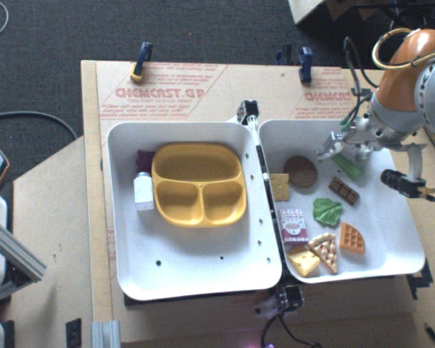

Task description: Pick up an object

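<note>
Dark carpet is surrounding your bench [94,194], which is carrying two white bins side by side on a board printed with red lettering.

Nearest you, in the right bin [402,230], you are looking at a cheese wedge [303,262], a pizza slice [325,251] touching it, and a waffle [351,238] just beside that. A small red-and-white carton [293,225] is lying near the divider, with a green leaf [327,211] between it and the waffle. Farther back, a cracker [279,186] is sitting by the divider, a brown cookie [301,171] is lying beside it, and a chocolate bar [344,191] is resting to their right.

In the left bin [123,252], a yellow divided plate [199,183] is taking up the middle, with a small white bottle [143,191] touching its left edge and a purple item [145,159] behind the bottle.

At the back of the right bin, your gripper [341,148] is hanging just above a green piece [347,167], close behind the cookie. You cannot tell whether it is released or clenched; nothing is visibly caught in it. Two clamps [141,60] are pinching the board's far edge.
</note>
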